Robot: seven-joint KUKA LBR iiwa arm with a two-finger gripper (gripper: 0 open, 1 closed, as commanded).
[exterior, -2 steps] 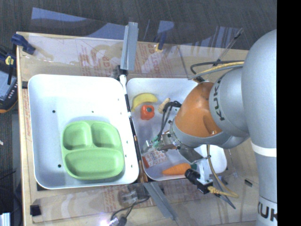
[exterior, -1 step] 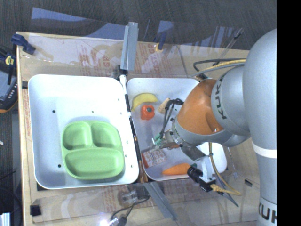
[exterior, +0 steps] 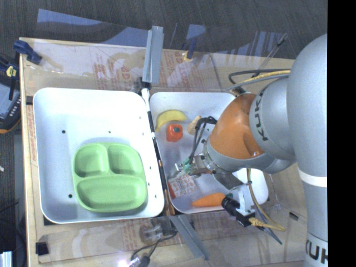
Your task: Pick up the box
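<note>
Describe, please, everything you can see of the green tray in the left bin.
The green tray is a light green divided plate of smooth plastic look, with rounded corners and three hollows: two small ones at the far side, one long one at the near side. It lies flat and upright on the floor of the left bin, toward its near right corner. Nothing lies in it.

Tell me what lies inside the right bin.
In the right bin lie a yellow banana, a small red item, an orange carrot and a flat red-and-white box. The arm covers the bin's right half, so anything there is hidden.
</note>
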